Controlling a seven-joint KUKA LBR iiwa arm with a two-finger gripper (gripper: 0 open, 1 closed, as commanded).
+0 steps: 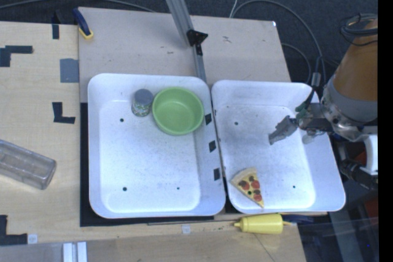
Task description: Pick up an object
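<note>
A toy pizza slice (249,184) lies near the front left corner of the right bin (319,190). In the left bin (104,193) a green bowl (178,110) stands at the back right. A small grey can (142,102) sits just to the left of the bowl. My gripper (286,131) hangs over the right half of the right bin, reaching in from the right. It is above and to the right of the pizza slice and apart from it. I see nothing held in it.
A yellow bottle (261,224) lies on the bench just in front of the right bin. A clear plastic container (24,164) lies at the far left. A metal pole (175,0) slants in from the back, ending between the bins.
</note>
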